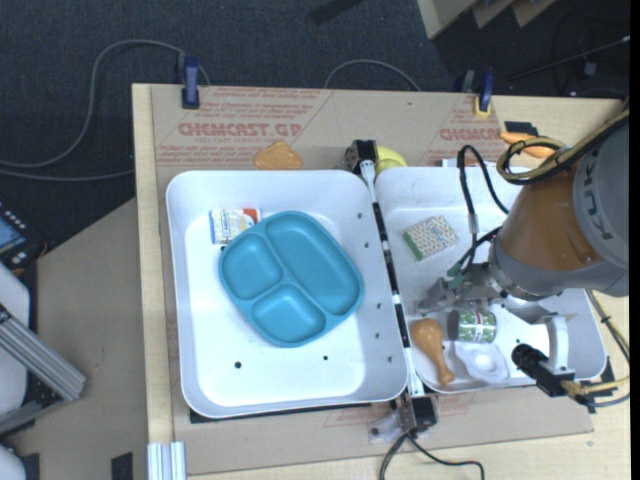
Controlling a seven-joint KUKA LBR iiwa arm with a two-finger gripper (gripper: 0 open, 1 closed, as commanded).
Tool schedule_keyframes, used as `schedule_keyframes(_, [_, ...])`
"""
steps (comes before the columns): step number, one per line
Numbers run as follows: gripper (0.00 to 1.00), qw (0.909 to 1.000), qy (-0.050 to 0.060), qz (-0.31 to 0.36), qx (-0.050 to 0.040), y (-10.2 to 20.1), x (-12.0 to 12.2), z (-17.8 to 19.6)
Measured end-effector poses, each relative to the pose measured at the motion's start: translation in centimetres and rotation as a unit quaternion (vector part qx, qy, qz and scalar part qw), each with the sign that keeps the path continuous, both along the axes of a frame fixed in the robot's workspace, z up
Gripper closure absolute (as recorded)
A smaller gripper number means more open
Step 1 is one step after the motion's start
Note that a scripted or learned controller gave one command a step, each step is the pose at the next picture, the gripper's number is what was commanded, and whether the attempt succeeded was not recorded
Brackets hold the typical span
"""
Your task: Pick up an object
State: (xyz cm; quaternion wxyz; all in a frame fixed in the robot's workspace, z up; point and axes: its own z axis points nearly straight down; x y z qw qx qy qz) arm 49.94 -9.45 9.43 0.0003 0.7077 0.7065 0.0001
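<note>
Two shallow white bins sit side by side on the bench. The left bin [200, 298], at centre frame, holds a blue divided plate [289, 277] and, touching its upper-left edge, a small white packet [232, 223]. The right bin [400, 183], at right of frame, holds a patterned green-and-white pad [431, 236] near its top, a tan drumstick-shaped toy [432, 347] at its lower left, a white piece [480, 364] beside that, and a green-labelled can [473, 325] just above. The arm [560, 228] reaches in from the right and covers much of this bin. Its gripper [455, 290] hangs low over the can; whether it is open or closed cannot be told. An orange object [278, 155] and a yellow one [388, 158] lie on the bench above the bins.
</note>
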Motion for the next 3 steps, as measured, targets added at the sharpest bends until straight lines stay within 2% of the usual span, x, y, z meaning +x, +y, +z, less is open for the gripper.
schedule_keyframes(1, [0.0, 1.0, 0.001, 0.0, 0.0007, -2.8, -2.1, -1.0])
schedule_keyframes(2, [1.0, 1.0, 0.0, 0.0, 0.0, -2.7, -2.0, 0.0])
schedule_keyframes(3, [1.0, 1.0, -0.002, 0.0, -0.0019, -8.4, 0.7, 6.9])
